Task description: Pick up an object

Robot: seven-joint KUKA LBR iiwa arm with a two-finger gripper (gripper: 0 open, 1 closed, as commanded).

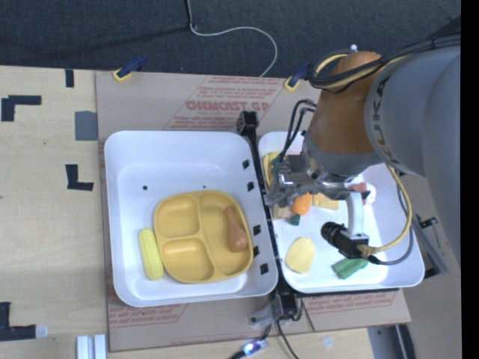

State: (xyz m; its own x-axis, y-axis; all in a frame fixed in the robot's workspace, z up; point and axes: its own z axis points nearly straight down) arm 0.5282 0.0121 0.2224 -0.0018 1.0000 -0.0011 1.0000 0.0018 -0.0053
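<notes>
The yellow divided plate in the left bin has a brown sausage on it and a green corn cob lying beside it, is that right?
Not quite: the corn cob is yellow, not green, as the camera view shows. It lies beside the yellow divided plate in the left bin, and the brown sausage is on the plate.

Red print runs across the cardboard sheet (224,103) under the bins, seen upside down from this camera; its largest line looks like "CHEMGRAT" or some such word (the letters are too blurred to be sure), and the smaller lines above it cannot be read. Grey letters stand sideways on the arm's casing (378,122), apparently "KUKA", though only partly legible.
</notes>
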